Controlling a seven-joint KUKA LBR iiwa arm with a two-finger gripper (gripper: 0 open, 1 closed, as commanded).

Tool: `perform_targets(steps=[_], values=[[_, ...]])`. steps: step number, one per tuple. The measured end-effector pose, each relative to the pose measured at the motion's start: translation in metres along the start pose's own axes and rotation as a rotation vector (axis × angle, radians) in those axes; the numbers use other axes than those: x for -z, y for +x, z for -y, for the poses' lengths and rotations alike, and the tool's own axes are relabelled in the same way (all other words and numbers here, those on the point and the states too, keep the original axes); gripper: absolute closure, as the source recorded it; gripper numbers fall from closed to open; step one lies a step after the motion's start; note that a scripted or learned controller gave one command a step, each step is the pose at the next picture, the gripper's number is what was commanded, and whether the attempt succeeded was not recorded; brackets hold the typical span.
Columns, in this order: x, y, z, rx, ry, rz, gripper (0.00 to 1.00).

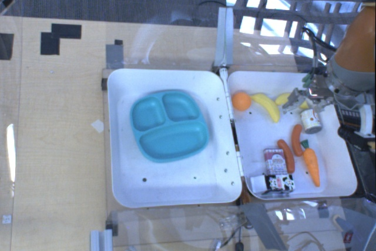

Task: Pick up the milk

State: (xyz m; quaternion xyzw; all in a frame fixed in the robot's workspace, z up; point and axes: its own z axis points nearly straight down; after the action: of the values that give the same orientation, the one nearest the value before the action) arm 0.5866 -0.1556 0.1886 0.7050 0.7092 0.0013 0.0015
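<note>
Two white bins side by side here. The left bin (117, 179) has exactly one thing in it: a blue divided plate (170, 125) with three compartments, sitting about in the middle.

Everything else is in the right bin (346, 185), so I'll use the milk (277, 171) as the reference point. One milk carton, lying flat near the front edge of that bin, red end pointing away from the camera and the black-and-white end toward it. Just right of the carton there's one sausage (286, 155), then a second sausage (297, 139) a bit farther back and right, and one carrot (312, 166) right of those. Farther back from the milk: one orange (241, 101), two bananas (266, 106), and one small white can (311, 121) on its side.

The gripper (304, 100) hangs over the back of the right bin, well away from the milk, close to the can and the second banana (284, 98). Honestly can't tell how wide the claw is from this angle.
</note>
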Motion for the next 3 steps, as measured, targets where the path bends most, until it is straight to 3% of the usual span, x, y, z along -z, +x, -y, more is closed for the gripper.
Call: perform_targets(steps=[1,2,3], values=[[0.016,-0.042,-0.013,-0.151,-0.004,0.002,0.00],[-0.029,-0.006,0.003,-0.374,0.001,-0.001,0.00],[-0.017,-0.005,0.001,-0.366,-0.004,-0.001,1.00]])
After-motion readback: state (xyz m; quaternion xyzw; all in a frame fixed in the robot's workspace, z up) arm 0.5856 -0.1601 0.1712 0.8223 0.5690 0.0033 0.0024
